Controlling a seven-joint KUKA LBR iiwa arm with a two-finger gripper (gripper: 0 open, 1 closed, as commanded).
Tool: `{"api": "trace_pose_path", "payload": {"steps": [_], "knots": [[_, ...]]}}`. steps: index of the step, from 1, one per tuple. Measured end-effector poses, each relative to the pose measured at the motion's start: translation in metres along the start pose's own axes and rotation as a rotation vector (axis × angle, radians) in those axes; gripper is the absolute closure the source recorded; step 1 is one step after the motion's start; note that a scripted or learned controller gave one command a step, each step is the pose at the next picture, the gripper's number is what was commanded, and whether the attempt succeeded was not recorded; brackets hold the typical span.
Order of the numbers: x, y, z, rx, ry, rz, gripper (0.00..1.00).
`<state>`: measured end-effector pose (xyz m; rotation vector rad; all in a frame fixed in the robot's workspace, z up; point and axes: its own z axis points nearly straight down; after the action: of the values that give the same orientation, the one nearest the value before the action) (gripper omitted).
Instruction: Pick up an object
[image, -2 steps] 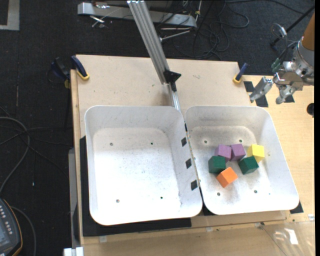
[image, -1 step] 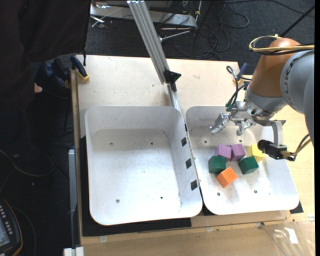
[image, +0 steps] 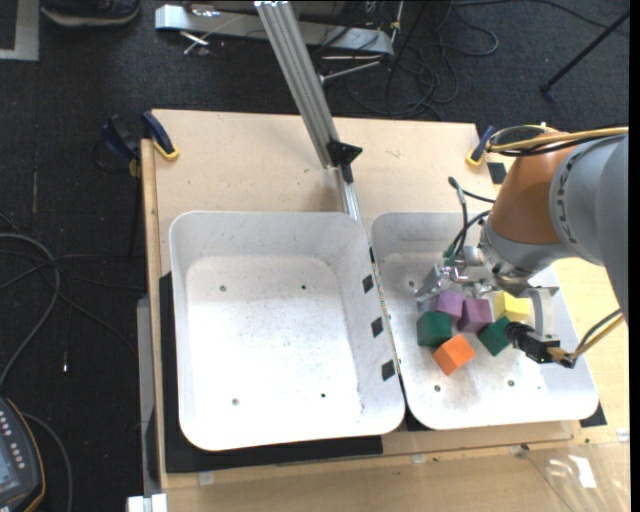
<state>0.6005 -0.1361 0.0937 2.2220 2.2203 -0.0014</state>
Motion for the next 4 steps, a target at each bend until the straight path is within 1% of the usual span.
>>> {"api": "trace_pose_path", "payload": {"steps": [1, 2, 3, 4], "knots": [[0.036, -0.043, -0.002, 0.001, 0.002, -0.002, 0.00], [0.034, -0.041, -0.012, -0.003, 0.001, 0.000, 1.00], [0.034, -0.041, -0.012, -0.003, 0.001, 0.000, 0.00], [0.028, -0.006, -0.069, -0.009, -0.001, -0.003, 0.00]]}}
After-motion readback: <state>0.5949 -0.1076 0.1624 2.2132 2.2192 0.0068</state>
